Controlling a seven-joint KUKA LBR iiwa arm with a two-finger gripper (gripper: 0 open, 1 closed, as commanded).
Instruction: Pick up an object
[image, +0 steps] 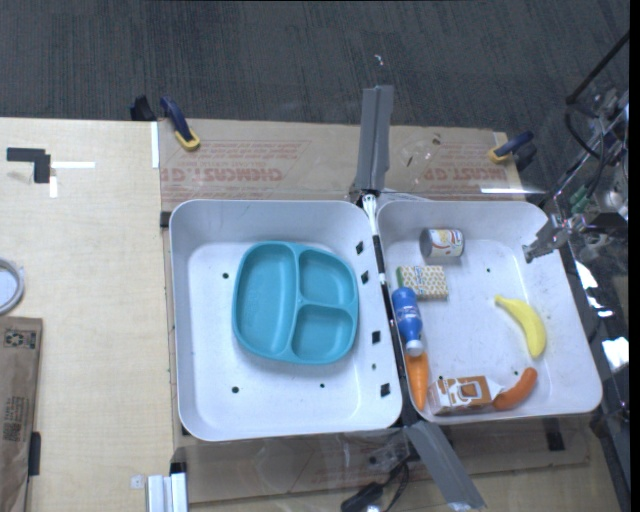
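Observation:
The right bin holds several objects. A silver can lies at its far side, with a checkered block just in front of it. Along the left wall lie a blue bottle and an orange carrot. A small carton and an orange-red sausage shape sit at the near edge. A yellow banana lies towards the right. My gripper hangs at the bin's far right rim, above and right of the banana, with nothing visibly in it.
A teal divided plate rests in the left bin. A grey divider post rises between the bins at the back. Clamps hold the cardboard behind them. Cables and arm parts crowd the right side.

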